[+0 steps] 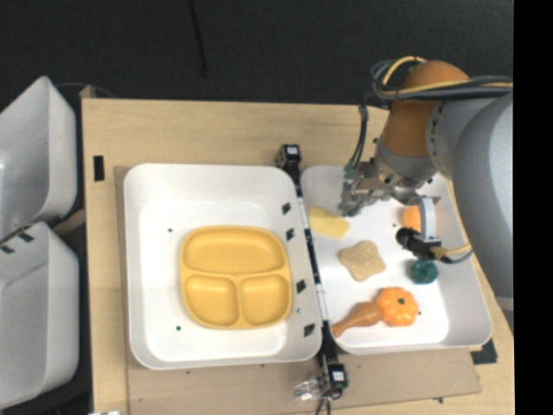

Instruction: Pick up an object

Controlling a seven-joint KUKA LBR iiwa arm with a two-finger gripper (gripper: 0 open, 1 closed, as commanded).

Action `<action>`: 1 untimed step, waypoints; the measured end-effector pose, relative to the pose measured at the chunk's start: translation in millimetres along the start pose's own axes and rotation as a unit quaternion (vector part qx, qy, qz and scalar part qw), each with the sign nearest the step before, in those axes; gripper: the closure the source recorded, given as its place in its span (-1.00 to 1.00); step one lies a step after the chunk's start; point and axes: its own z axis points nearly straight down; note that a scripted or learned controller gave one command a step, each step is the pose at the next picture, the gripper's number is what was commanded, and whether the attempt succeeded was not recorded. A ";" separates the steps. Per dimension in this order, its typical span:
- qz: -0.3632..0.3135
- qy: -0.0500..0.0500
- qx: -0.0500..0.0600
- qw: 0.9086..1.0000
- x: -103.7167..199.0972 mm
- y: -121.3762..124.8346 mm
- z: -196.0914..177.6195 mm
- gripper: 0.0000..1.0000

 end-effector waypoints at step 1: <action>0.000 0.001 -0.002 1.000 -2.1 1.7 -65.6 1.00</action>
